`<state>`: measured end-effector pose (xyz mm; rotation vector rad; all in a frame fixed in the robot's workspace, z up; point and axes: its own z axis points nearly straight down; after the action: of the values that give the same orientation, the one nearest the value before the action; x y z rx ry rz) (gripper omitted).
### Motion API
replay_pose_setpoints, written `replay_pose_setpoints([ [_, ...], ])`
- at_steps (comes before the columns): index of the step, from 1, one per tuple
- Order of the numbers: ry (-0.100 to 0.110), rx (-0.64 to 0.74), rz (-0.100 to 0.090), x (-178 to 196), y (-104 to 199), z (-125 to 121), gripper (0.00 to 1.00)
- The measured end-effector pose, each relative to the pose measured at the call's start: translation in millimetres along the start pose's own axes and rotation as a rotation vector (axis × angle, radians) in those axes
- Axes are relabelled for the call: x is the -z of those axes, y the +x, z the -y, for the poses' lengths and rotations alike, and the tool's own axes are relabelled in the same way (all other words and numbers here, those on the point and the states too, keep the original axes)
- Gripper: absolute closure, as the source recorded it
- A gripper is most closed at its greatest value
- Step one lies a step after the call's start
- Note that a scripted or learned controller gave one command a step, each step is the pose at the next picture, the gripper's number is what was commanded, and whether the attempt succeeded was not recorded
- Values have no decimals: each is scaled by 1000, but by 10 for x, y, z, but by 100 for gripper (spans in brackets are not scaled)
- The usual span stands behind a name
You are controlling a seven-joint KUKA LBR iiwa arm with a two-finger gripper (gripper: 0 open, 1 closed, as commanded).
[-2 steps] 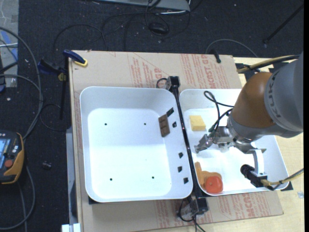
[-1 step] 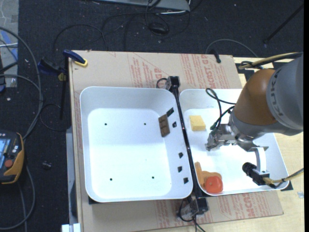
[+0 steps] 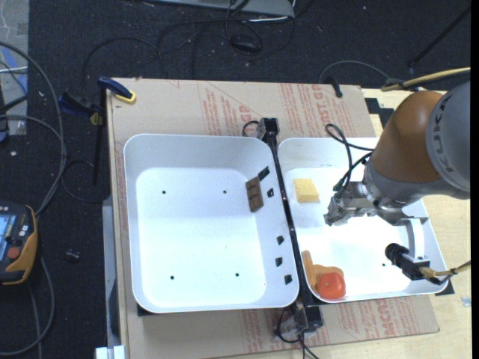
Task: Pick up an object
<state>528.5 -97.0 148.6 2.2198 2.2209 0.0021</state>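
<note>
The yellow block [image 3: 306, 190], the nearest thing to be picked up, lies in the right bin [image 3: 359, 294] near its far left corner, just left of the gripper [image 3: 334, 214] and apart from it. Nothing is seen held by the gripper; how far it is open cannot be told. A red ball [image 3: 331, 283] is seen at the near left corner. A brown bar [image 3: 254, 195] rests in the left bin [image 3: 142, 223].

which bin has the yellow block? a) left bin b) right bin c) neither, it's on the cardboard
b: the yellow block lies on the floor of the right bin, near its upper left corner, just across the divider from the left bin.
</note>
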Motion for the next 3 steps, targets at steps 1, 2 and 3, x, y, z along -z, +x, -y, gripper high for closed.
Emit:
replay_pose_setpoints([
  [1,0,-1,0,422,-25,28,100],
  [2,-2,0,0,943,-26,19,100],
  [3,1,4,-1,1004,482,-257,100],
])
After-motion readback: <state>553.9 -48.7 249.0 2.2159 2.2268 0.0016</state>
